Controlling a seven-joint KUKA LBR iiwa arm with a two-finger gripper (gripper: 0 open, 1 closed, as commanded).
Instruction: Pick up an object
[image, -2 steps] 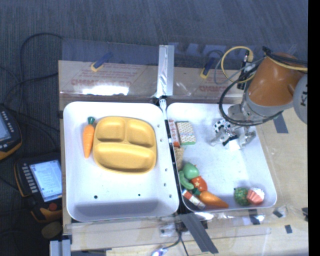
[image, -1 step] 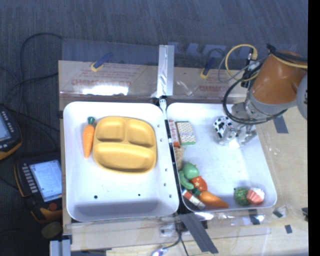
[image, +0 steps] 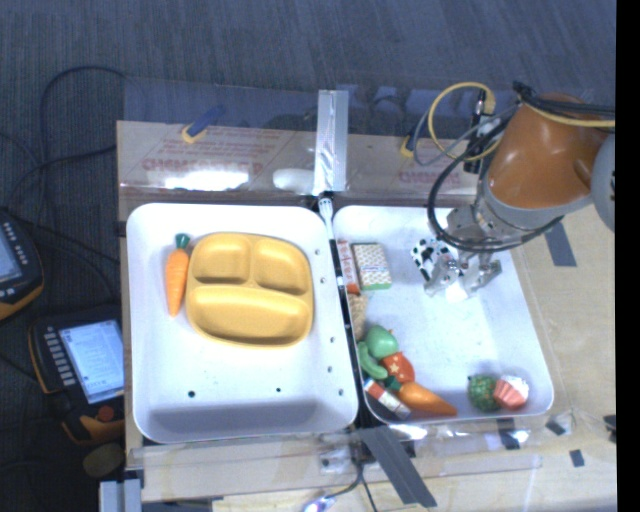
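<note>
The arm (image: 545, 165) reached in from the right over the right bin (image: 520, 330), its orange band above the wrist, and the gripper (image: 462, 278) hung low over the bin's upper middle. Its fingers pointed down at the white floor, but whether they were spread or pressed together could not be told, and nothing was visibly caught between them. Just left of the gripper lay a small black-and-white object (image: 427, 257), close to the fingers, though contact could not be judged. A small patterned box (image: 371, 265) lay near the bin's upper left wall. Toward the front left sat a cluster of toy vegetables (image: 392, 372), green, red and orange, and in the front right corner a green and red toy (image: 497, 391). In the left bin (image: 150, 380) a yellow divided tray (image: 249, 287) rested, with a toy carrot (image: 177, 276) just beside its left edge.
</note>
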